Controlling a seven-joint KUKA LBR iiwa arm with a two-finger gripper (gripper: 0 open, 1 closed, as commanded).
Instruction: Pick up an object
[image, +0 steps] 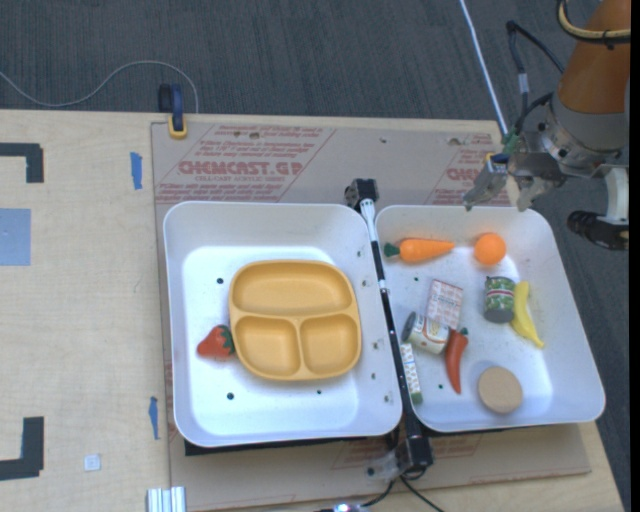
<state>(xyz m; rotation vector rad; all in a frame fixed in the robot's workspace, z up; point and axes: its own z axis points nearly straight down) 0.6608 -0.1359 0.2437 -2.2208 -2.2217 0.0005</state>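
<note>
Above the far right corner of the right bin (570, 300), the end effector (503, 190) hangs with its 2 fingers (478, 192) spread apart and nothing between them. The arm (592, 80) carrying it comes in from the upper right, its orange band showing just above the grey wrist.

The 2 white bins sit side by side on a cardboard sheet (250, 160) laid on the desk (70, 300). In the right bin, a carrot (424, 249) lies near the far edge with its green end toward the divider, and an orange ball (489, 248) sits just beside its tip, the closest of the objects to the end effector. Nearer the middle, a small can (499, 298) stands next to a banana (526, 315), which runs along the bin's right side, the 2 touching or nearly so. A small carton (439, 315) lies tilted in the centre of the bin, and a red chilli pepper (455, 358) rests just beside its lower corner, pointing toward the near edge. A round tan biscuit-like disc (500, 389) sits in the near right corner, apart from the rest.

In the left bin (190, 250), a yellow divided plate (296, 319) with 3 compartments takes up the centre, and a strawberry (215, 343) lies against its left rim. A black clamp (361, 192) holds the bins together at the far end of the divider.
</note>
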